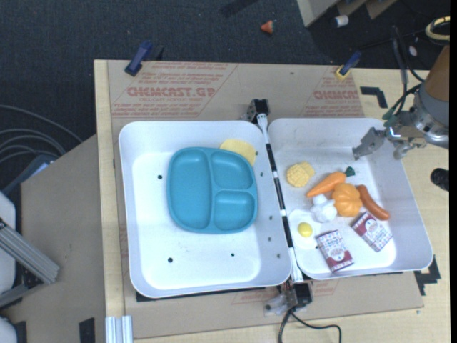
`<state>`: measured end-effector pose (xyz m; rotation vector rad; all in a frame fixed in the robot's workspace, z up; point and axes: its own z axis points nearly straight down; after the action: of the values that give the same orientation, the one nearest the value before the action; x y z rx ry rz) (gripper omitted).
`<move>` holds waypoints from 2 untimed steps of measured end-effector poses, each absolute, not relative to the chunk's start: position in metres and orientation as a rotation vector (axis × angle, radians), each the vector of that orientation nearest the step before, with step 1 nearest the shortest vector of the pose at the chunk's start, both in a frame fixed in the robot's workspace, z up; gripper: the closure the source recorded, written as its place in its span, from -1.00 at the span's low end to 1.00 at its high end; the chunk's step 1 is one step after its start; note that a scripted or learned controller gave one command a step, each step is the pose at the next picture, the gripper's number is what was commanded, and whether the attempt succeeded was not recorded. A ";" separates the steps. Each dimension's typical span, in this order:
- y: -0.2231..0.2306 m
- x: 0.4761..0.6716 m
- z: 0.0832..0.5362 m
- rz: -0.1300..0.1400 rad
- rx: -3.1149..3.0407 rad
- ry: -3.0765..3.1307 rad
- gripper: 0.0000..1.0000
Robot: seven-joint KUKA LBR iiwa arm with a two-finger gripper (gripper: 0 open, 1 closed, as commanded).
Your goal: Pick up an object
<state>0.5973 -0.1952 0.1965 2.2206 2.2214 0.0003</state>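
Your gripper hangs over the right bin's far end; you cannot tell its grip. The carrot lies near, amid toy food, untouched.

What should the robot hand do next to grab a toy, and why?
Probably move left and down toward the toy carrot. The gripper hangs over the bare upper part of the right bin, holding nothing, and the carrot is about the nearest toy in the cluster below it.
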 end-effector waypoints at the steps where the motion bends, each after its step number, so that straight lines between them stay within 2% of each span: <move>1: -0.137 0.666 0.084 0.001 2.221 2.223 -1.00; 2: -0.098 0.628 0.085 -0.001 2.222 2.225 -1.00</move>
<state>0.6279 -0.0980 0.0846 2.2223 2.2246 -0.0011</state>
